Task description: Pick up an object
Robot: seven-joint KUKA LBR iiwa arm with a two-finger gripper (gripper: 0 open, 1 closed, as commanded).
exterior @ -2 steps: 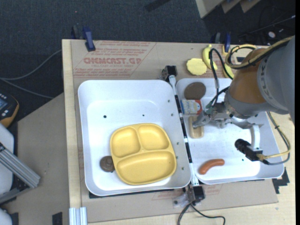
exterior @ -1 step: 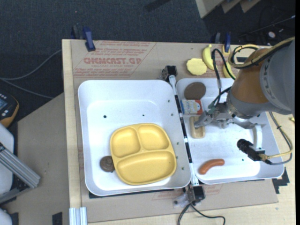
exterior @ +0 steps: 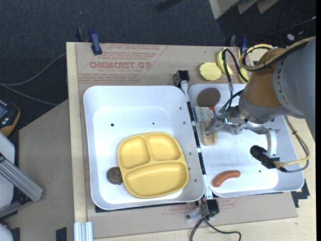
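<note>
Counter (exterior: 120, 64) – brown board printed red, on dark carpet | left bin (exterior: 95, 134): yellow tray (exterior: 152, 163), brown lump (exterior: 115, 175) beside it | right bin (exterior: 281, 179): sausage (exterior: 226, 177), brown disc (exterior: 208, 97), tan block (exterior: 209, 137) | hand (exterior: 219, 124) low at that bin's left edge – grip state cannot be told.

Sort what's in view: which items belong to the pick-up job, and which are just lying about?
Job:
end effector, low in the right bin
tan block beside it
brown disc
sausage

Lying about:
yellow divided tray in the left bin
small brown piece
yellow piece on the bench
</note>
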